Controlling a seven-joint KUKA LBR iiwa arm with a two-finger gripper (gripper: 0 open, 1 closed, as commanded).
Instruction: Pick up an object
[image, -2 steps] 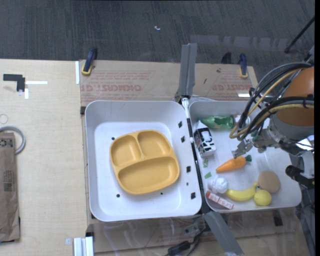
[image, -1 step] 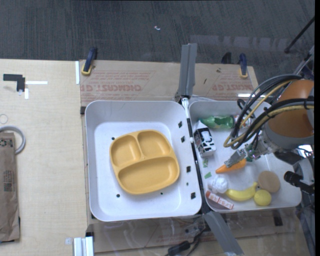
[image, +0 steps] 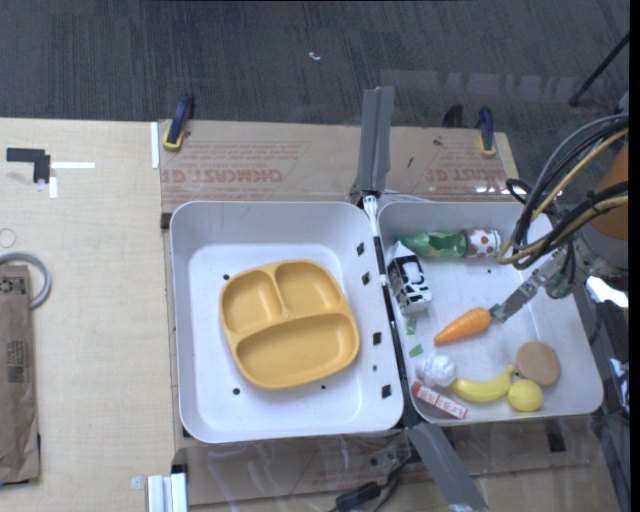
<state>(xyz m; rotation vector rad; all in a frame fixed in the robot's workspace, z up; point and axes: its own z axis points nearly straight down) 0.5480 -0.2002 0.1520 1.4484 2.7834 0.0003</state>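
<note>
- bench, light wood
- left bin and right bin on cardboard sheet
- brown paper bag far left of left bin
- blue clamp behind left bin

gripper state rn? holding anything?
Gripper: in the right bin, tip at the carrot's leafy end; open or shut cannot be told, no grasp visible.

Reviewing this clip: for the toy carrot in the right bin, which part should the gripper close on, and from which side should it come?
Probably the thick orange middle of the carrot, from straight above, fingers across its narrow width. It lies flat and slanted, green top toward the gripper, pointed tip toward the bin's middle. The tapered tip would likely slip; the bare bin floor beside its body leaves finger room.
</note>
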